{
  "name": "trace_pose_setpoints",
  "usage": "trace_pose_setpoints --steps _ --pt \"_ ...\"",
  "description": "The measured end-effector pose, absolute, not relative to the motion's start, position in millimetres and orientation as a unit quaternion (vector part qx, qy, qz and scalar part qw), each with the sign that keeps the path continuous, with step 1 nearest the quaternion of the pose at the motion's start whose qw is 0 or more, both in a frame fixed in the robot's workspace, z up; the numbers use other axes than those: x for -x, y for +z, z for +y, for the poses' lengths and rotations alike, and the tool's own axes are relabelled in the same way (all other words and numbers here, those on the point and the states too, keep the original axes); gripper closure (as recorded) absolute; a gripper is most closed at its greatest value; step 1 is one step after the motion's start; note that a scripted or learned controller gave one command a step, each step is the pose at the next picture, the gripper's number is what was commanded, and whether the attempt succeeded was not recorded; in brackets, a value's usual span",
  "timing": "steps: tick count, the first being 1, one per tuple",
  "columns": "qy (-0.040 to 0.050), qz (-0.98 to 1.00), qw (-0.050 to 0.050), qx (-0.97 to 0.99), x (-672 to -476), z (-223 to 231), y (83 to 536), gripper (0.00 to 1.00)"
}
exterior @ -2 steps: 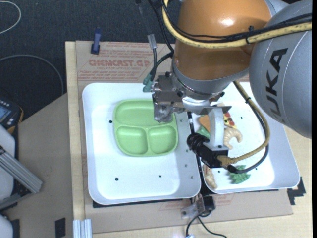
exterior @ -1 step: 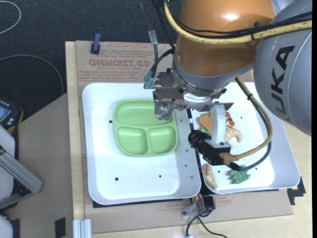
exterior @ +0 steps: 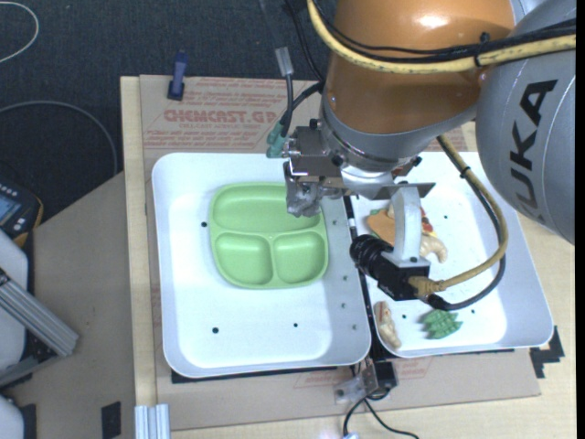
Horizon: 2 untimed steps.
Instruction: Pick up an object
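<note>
While my end effector (exterior: 303, 199) hangs over the upper right rim of the green divided plate (exterior: 269, 246) in the left bin (exterior: 183, 273), centre frame, I cannot tell its grip state.

"CHEMCAST G.P" in red on the brown board (exterior: 219, 108) behind the left bin (exterior: 183, 273); partial "UKA" on the arm's grey casing (exterior: 535, 144).
</note>
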<state>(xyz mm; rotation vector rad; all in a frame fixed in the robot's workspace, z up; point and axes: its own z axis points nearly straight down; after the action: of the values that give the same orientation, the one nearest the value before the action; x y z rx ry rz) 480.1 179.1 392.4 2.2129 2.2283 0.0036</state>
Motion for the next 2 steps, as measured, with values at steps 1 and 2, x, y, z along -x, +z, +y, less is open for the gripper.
trace_pose_setpoints --steps 1,2 --pt "0.0017 0.710 0.001 -0.704 -480.4 179.8 402.6 1.00" --pt "-0.0065 0.705 -0.003 -0.709 -477.6 150.6 296.7 1.00"
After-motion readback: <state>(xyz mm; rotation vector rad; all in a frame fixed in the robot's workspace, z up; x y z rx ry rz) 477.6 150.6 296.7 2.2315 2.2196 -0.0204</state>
